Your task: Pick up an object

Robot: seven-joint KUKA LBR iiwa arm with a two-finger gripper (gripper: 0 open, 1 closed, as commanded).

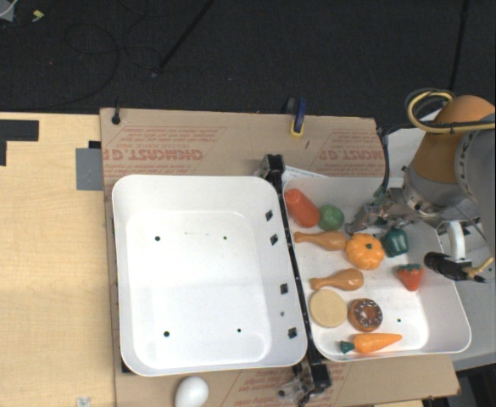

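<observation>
The right bin (451,333) holds several toy foods. Among them are a red-orange piece (299,208), a green ball (331,218), two tan drumsticks (322,240) (337,280) and an orange pumpkin (365,251). There are also a dark green pepper (394,242), a strawberry (410,276), a tan round biscuit (327,309), a chocolate donut (365,314) and a carrot (373,342). My gripper (381,214) hangs low over the bin's upper right part, just above the pumpkin and beside the green pepper. I see nothing clearly held in it.
The left bin (133,227) lies beside the right one, with a black divider (283,253) between them. A white egg (192,392) rests on the cardboard in front of the left bin. A blue and yellow clamp (298,117) sits at the back edge.
</observation>
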